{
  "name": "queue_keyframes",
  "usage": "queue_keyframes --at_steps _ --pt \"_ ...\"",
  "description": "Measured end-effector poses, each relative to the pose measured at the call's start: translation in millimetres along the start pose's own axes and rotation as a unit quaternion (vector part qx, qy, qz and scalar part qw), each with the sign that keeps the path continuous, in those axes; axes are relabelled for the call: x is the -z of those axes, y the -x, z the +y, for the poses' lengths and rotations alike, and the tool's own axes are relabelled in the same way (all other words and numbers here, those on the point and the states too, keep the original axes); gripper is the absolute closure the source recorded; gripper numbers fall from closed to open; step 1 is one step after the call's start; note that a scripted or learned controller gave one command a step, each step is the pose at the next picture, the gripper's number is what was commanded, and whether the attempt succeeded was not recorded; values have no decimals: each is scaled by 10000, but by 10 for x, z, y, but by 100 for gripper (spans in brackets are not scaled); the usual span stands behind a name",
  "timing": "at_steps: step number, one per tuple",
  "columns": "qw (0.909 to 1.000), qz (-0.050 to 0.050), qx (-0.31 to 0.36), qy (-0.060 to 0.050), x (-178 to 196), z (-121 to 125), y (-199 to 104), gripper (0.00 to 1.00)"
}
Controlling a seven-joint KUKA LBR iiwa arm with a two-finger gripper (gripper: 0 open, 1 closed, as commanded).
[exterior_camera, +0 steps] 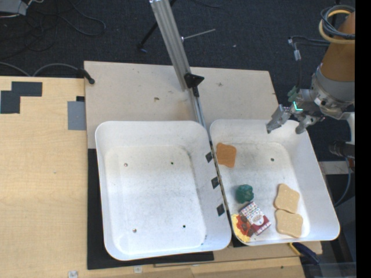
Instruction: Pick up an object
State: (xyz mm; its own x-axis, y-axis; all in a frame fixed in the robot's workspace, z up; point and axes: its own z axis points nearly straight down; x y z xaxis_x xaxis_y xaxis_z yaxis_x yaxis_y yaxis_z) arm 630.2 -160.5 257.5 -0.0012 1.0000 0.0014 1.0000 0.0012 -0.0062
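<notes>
- Above the far right corner of the right-hand bin (310,155) hangs the gripper (290,122), carried by the grey arm (336,68) that comes in from the right edge of the view.
- Its two fingers are spread apart, one slanting toward the left and one toward the right, with nothing between them.
- Below and to the left of the gripper, near the bin's left wall, lies a flat orange-brown slice (226,154), like a piece of toast.
- Farther below the gripper, toward the near side of the bin, sits a small dark green lump (244,193).
- Just beyond that lump, nearer still to the front rim, is a small red and white packet (254,218), tilted and resting partly on a yellow item (239,227) at the bin's near left corner.
- Directly below the gripper, well apart from it, two pale tan pieces (287,198) lie close together by the front right of the bin; the nearer one (289,223) sits just beside the rim.
- To the gripper's left, past the divide between the bins, is the left-hand bin (110,138), its white floor speckled with dark marks.
- Up and to the left of the gripper, a slanted metal rail (174,42) runs across the pale board (243,91) under the bins.
</notes>
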Motion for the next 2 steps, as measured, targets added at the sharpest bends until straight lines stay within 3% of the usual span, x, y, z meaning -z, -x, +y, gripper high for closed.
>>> queue_keyframes --at_steps 1,2 --pt "10000 -6 10 18 22 7 -2 0" --pt "10000 0 -3 -4 -432 -58 -10 0"
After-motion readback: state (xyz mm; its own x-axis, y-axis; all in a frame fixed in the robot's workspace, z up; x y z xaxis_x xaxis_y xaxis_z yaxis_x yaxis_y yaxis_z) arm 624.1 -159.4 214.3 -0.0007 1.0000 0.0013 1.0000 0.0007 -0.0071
